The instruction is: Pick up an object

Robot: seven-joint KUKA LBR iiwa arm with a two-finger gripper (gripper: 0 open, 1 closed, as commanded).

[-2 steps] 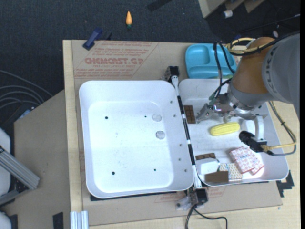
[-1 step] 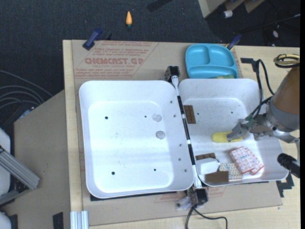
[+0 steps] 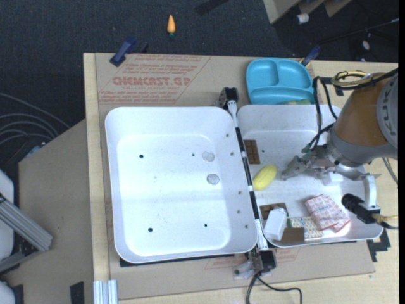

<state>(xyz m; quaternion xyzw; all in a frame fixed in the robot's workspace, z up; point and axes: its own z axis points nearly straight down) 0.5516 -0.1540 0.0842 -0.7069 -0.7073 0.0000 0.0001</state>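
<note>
While the gripper [image 3: 302,167] hangs low in the right bin [image 3: 278,116], just right of the yellow lemon-shaped object [image 3: 264,177], finger state can't be told, too small and blurred. Likely target is that yellow piece: smooth, rounded, oval, lying against the bin's left wall, mid-length. To do it well: center over it, straddle the short axis, descend straight, mind the wall. Packets [image 3: 326,211] and a brown-white box [image 3: 278,223] crowd the bin's near edge. Left bin [image 3: 126,122] holds nothing graspable.
</note>
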